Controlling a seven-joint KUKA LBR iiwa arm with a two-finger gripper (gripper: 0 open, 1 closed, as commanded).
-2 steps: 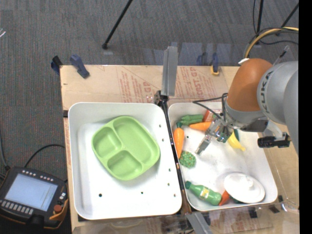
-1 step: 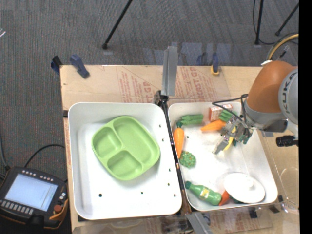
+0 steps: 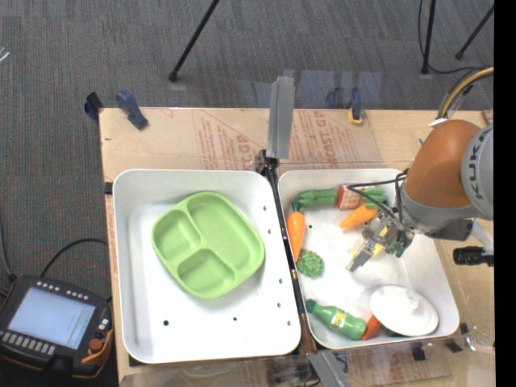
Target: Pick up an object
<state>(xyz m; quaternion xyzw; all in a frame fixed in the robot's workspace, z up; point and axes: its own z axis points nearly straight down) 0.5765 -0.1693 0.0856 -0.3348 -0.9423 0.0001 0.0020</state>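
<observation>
My gripper (image 3: 367,251) hangs low over the middle of the right bin (image 3: 447,285), pointing down and to the left, with the grey arm and its orange band (image 3: 439,164) behind it. A small orange carrot piece (image 3: 358,216) lies just above it. A long orange carrot (image 3: 296,232) lies along the bin's left wall, and a green knobbly ball (image 3: 310,263) sits below it. At the bin's front lie a green bottle (image 3: 337,318) with a yellow label and a white round lid (image 3: 403,310). I see nothing held in the gripper.
A green cucumber-like toy (image 3: 319,197) and a red-and-white box (image 3: 355,193) lie against the right bin's back wall. The left bin (image 3: 133,216) holds a green divided plate (image 3: 209,243). A tablet (image 3: 50,321) sits at the lower left, off the bench.
</observation>
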